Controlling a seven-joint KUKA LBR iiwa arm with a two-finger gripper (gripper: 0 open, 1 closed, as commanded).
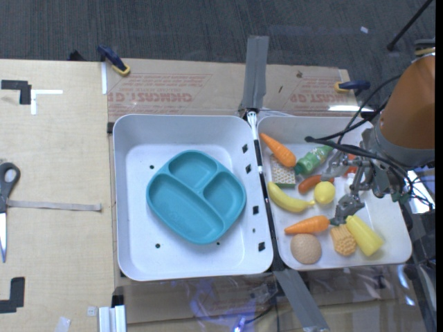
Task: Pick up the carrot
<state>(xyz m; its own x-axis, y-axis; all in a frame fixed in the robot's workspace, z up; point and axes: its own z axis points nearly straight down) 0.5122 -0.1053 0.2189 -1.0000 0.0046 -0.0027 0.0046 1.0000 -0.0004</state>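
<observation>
The egg (305, 248) sits nearest in the right bin (387, 258). Just beyond it the carrot (308, 224) lies crosswise, its thin tip pointing left toward the plate (196, 196). The gripper (342, 213) hovers at the carrot's thick right end; its opening can't be made out.

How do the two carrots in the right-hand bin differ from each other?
The upper carrot lies near the bin's far left corner, slanting down to the right; the lower carrot lies nearer the front, almost level. The lower carrot's end sits close beside the pincer, while the upper carrot is well away from it. Both are orange and tapered.
</observation>
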